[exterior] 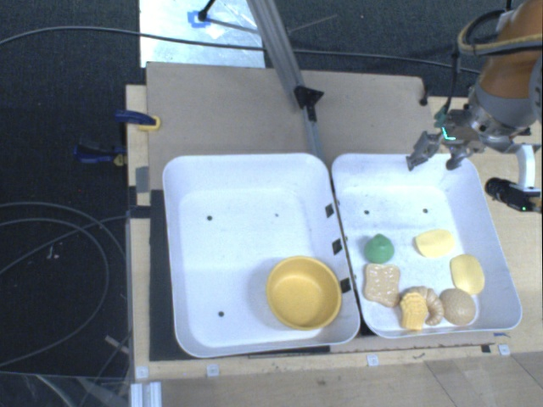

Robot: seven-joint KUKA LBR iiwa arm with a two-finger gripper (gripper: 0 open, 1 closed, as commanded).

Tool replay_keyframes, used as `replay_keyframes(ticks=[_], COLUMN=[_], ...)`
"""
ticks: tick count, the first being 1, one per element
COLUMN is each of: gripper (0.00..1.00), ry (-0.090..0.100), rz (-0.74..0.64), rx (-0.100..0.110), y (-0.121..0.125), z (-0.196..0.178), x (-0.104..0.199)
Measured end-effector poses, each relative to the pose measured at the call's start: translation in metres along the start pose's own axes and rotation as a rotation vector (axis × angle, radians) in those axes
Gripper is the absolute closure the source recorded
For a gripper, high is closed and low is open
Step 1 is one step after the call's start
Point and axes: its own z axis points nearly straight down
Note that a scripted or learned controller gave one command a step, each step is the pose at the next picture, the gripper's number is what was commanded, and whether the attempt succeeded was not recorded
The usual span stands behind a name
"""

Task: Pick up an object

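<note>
- Gripper (435, 155) hangs over the far rim of the right bin (501, 227), fingers spread apart, nothing between them.
- Landmark = green piece (379, 248), mid right bin. All candidates sit on the near side of the bin, well apart from the gripper.
- Pale yellow piece (434, 243) lies to the right of the green one, on its own: cleanest target in my view.
- Yellow oval (467, 273) is further right and nearer, close to the bin wall; risk is a finger clipping the wall.
- Tan cracker (382, 284) sits just in front of the green piece. It's flat, so fingers likely skid over it.
- Corn (414, 309) and the tan round lump (456, 306) are bunched, touching, in front and right of green; a grab there likely shoves neighbours or closes on two.
- Green piece looks rounded, could squirt out of a pinch.
- Yellow bowl (304, 292) is in the left bin (182, 227), left of green; its rim looks too wide for this spread.
</note>
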Motion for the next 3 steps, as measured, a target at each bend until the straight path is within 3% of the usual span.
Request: replay_keyframes(ticks=[1,3], gripper=[0.00,0.00], ry=[0.000,0.000], rz=[0.000,0.002], rx=[-0.001,0.002], y=[0.000,-0.007], z=[-0.001,0.085], x=[0.000,0.001])
